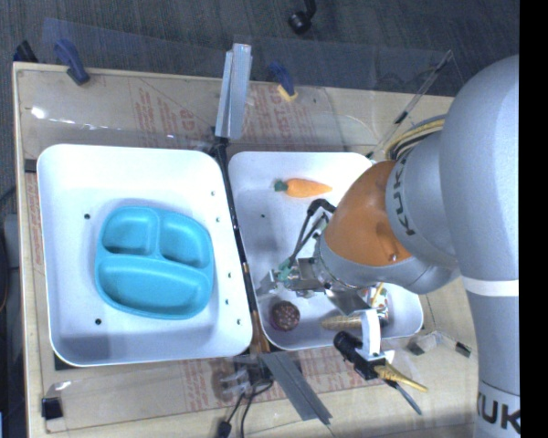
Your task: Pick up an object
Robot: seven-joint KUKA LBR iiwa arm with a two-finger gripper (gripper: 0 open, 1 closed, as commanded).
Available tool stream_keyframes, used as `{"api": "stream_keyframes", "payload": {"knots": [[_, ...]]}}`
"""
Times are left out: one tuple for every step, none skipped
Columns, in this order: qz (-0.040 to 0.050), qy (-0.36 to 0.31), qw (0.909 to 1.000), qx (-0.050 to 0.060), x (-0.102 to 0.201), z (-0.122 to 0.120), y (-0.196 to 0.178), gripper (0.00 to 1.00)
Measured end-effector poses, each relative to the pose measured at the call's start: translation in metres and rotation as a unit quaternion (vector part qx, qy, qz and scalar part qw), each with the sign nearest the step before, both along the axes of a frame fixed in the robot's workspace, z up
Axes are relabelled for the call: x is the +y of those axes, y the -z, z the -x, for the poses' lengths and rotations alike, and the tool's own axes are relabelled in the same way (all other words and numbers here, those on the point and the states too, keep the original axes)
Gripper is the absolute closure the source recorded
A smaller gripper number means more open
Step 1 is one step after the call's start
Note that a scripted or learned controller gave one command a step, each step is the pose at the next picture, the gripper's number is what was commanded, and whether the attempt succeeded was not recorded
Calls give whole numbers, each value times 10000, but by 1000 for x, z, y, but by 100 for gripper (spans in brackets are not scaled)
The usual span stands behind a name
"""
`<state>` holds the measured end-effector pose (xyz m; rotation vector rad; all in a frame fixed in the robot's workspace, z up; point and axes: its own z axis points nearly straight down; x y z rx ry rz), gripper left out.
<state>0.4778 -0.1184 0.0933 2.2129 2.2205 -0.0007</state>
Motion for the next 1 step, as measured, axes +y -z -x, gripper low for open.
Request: {"api": "stream_keyframes", "payload": {"knots": [[37,33,10000,1,5,-32,0,0]]}}
